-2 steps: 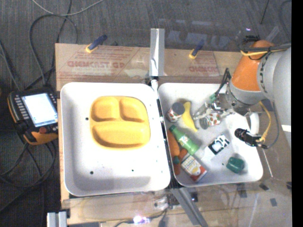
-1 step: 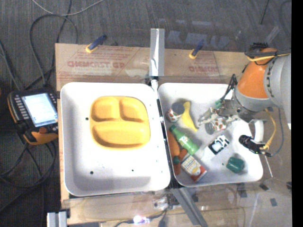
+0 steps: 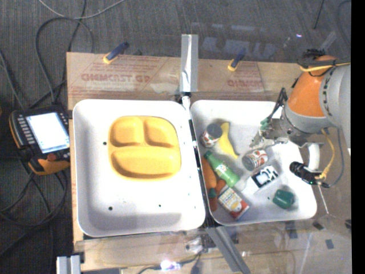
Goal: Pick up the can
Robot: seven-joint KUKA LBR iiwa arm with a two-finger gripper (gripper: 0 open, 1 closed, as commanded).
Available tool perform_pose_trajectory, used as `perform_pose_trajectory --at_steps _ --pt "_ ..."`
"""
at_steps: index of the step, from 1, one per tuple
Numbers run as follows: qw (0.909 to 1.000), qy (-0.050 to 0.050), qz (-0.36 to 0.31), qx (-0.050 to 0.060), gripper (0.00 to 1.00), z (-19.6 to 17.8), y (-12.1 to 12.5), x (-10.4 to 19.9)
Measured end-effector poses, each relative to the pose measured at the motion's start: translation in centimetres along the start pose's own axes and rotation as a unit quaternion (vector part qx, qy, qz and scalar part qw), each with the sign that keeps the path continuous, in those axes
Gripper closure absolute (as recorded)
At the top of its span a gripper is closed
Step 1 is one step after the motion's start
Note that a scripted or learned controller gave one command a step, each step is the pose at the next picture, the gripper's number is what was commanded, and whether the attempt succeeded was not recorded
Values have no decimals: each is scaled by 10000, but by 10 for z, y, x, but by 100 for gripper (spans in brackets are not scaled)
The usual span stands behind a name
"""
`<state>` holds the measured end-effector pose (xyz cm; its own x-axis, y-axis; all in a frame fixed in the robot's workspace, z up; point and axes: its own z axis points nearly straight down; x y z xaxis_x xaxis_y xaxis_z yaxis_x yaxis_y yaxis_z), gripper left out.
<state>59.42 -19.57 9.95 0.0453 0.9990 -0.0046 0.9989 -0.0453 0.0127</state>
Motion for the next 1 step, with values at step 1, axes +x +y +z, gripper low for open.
perform_pose_trajectory --at_steps 1 --pt "10000 0 0 2 0 0 0 0"
